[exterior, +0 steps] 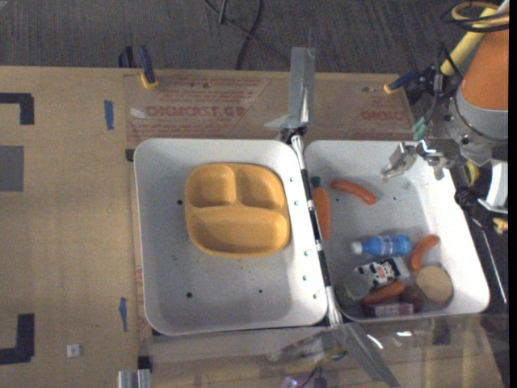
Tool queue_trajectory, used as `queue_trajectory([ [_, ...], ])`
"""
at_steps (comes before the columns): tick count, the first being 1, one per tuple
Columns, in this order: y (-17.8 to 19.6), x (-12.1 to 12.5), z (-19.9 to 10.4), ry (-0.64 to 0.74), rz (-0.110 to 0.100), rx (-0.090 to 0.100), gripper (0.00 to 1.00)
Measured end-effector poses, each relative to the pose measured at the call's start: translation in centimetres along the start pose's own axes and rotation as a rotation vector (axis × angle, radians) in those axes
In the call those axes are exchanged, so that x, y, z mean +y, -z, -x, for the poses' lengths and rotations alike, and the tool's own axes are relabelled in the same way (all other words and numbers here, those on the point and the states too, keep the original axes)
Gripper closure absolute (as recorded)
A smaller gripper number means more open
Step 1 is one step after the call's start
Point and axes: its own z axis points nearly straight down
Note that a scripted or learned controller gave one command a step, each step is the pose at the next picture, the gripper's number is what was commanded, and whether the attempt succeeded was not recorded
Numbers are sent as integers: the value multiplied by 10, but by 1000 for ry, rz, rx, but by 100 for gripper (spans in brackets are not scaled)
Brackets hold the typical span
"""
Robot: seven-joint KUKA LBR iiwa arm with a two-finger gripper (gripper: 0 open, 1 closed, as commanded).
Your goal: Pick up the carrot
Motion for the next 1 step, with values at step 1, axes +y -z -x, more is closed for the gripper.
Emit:
queue_trajectory([
  [1, -71, -12, -64, 173, 1, 0, 0],
])
